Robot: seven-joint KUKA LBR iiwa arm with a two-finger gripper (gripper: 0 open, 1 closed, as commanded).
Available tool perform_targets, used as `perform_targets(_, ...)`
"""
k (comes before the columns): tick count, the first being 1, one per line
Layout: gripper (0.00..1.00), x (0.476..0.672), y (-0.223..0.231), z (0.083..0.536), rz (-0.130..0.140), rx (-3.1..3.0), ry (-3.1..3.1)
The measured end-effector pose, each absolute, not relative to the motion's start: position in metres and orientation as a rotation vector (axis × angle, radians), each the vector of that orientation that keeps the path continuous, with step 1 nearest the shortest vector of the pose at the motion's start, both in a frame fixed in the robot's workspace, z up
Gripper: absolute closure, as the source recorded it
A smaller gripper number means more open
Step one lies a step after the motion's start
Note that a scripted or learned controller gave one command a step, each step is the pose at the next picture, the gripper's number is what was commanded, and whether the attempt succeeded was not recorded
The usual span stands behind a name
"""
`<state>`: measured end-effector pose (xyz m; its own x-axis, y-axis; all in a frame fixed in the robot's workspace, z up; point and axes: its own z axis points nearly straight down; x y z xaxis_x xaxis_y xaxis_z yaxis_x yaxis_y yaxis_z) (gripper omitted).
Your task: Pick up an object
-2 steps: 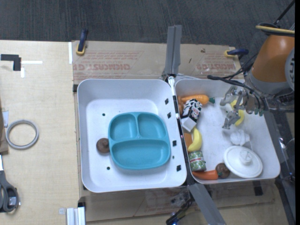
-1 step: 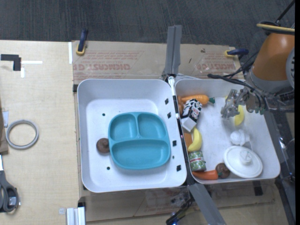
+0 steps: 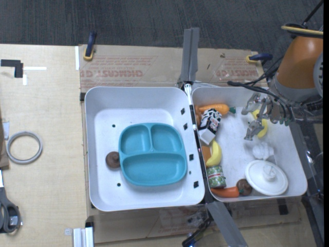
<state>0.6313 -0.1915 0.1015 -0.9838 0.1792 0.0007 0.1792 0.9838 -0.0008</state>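
Observation:
My gripper [image 3: 257,126] hangs over the upper right part of the right bin [image 3: 295,153]. A small yellow object [image 3: 262,129] sits between its fingers, and they look shut on it. Along that bin's left side lie an orange carrot [image 3: 215,108], a black-and-white toy [image 3: 209,120], a yellow banana [image 3: 215,153] and a green can [image 3: 216,178]. A white crumpled piece [image 3: 262,150] lies just below the gripper. A white round lid [image 3: 266,177], a brown ball [image 3: 244,187] and a red pepper [image 3: 225,192] are near the front.
The left bin [image 3: 97,117] holds a blue divided plate [image 3: 152,154] and a brown ball [image 3: 112,159]. On the bench to the left are a grey tape roll [image 3: 23,147] and scissors [image 3: 8,216]. A grey divider bar [image 3: 189,55] rises between the bins at the back.

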Motion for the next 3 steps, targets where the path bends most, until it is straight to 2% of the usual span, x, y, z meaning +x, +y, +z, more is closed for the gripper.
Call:
perform_targets(1, 1.0, 0.632, -0.191, 0.108, 0.003, -0.279, -3.128)
perform_targets(2, 0.0, 0.633, -0.19, 0.108, 0.002, -0.279, -3.128)
perform_targets(3, 0.0, 0.616, -0.201, 0.089, -0.001, -0.359, -3.119)
